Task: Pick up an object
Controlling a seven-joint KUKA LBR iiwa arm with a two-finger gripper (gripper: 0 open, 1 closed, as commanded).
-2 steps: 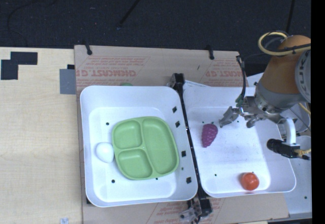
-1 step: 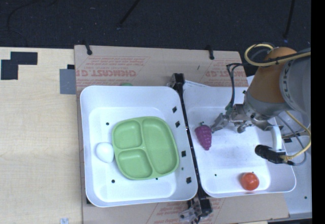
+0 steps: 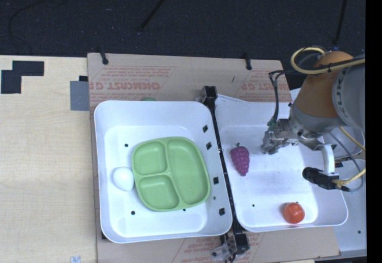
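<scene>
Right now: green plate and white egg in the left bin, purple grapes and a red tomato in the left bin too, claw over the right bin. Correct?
One error. The grapes and tomato lie in the right bin, not the left. The camera view shows the plate and egg in the left bin, and the claw over the right bin, right of the grapes.

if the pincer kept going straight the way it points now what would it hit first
Probably the purple grape bunch: the pincer points left across the right bin, just right of the bunch. It may angle downward; then the bin floor comes first.
</scene>
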